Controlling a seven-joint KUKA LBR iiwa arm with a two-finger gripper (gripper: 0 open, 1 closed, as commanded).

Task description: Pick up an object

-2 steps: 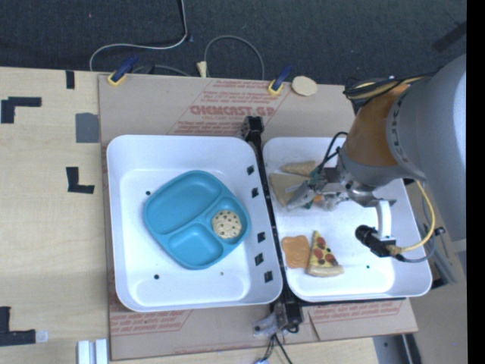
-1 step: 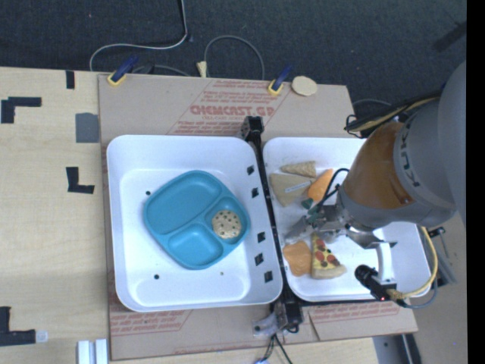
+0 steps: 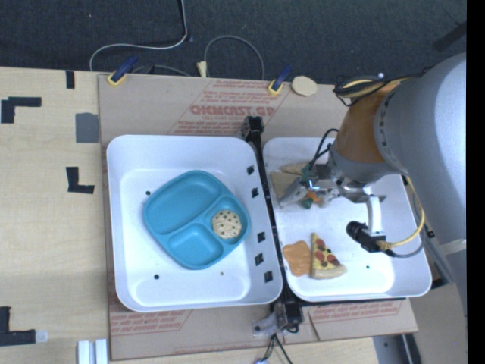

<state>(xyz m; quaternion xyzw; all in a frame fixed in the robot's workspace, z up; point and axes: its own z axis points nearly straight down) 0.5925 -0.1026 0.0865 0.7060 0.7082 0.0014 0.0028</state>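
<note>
My gripper [image 3: 301, 190] hangs low over the upper left part of the right bin [image 3: 379, 283], below the grey arm and its orange band. A small greenish and orange thing [image 3: 312, 199] lies right at the fingertips; whether it is between them is unclear. A tan flat piece [image 3: 289, 168] lies just above the gripper. In the right bin's lower left lie a pizza slice [image 3: 326, 258] and an orange piece [image 3: 297, 257]. The left bin [image 3: 129, 279] holds a blue divided plate [image 3: 182, 214] with a cookie [image 3: 226, 224] in its right compartment.
The bins sit side by side on a cardboard sheet [image 3: 220, 108], joined by a black divider [image 3: 261, 211]. A black connector with a yellow cable [image 3: 367, 236] hangs from the arm over the right bin. A round tan disc [image 3: 304, 86] and clamps sit at the cardboard's far edge.
</note>
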